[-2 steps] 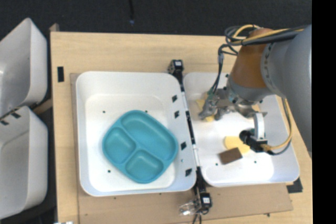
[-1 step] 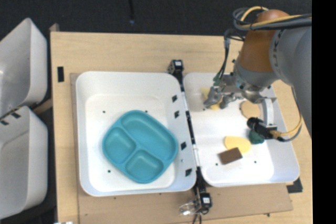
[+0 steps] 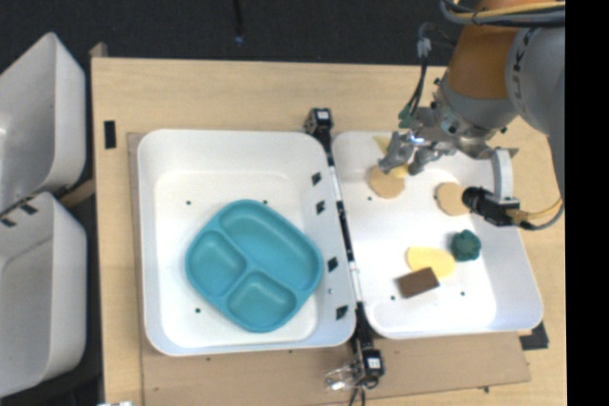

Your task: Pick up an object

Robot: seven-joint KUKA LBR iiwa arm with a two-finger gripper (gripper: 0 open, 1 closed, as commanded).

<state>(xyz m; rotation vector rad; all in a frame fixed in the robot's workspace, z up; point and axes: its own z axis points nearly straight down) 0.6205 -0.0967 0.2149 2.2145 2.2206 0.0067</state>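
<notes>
Claw (image 3: 407, 150) low in right bin (image 3: 495, 304), directly above tan disc (image 3: 386, 184); finger spread cannot be determined.
Left bin (image 3: 157, 233) holds blue divided plate (image 3: 252, 264); right bin also holds yellow piece (image 3: 429, 260), brown block (image 3: 417, 282), second tan disc (image 3: 448, 197), green ball (image 3: 465, 245).

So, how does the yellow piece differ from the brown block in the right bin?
The yellow piece is rounded and pale yellow; the brown block is rectangular and dark brown. The yellow piece looks somewhat larger and lies nearer the green object, while the brown block lies below it in the camera view. Both lie in the right bin, touching or nearly so.
</notes>
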